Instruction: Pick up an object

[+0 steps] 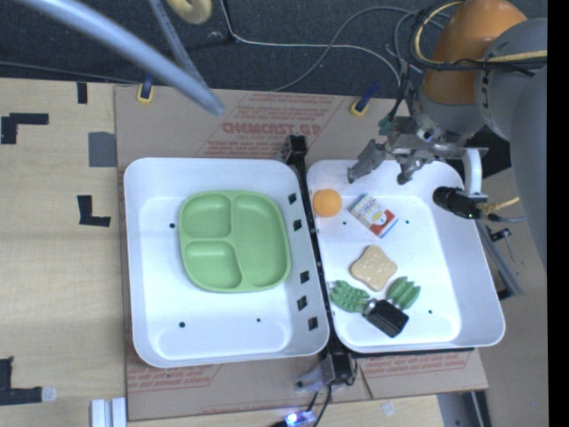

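Two shallow white bins sit side by side on a sheet of printed cardboard laid over the wooden counter (53, 265). The left bin (151, 327) carries a pale green divided plate (236, 240), lying flat near the bin's middle with its three compartments facing up. The right bin (462, 292) holds the loose pieces: a small orange ball (327, 203) close to the bin's left wall near the back, a little white carton with red and blue print (372, 215) just to the right of the ball and tilted, a tan slice of toy bread (373, 268) toward the middle, and nearer the front a bumpy green vegetable piece (349, 296) beside a smooth green pod-like piece (402, 291). A small black block (387, 318) lies at the front, touching or nearly touching both green pieces. The arm comes in from the right, its orange band (467, 38) high above the back corner of the right bin, and the tool (386, 168) hangs over that bin's back edge, above and behind the carton. Its two grey fingers (364, 166) stand spread apart with nothing between them, clear of every object in the bin. A black cylindrical fitting (455, 202) juts out to the right of the tool over the bin's right side. Cables loop across the dark surface behind the bins.
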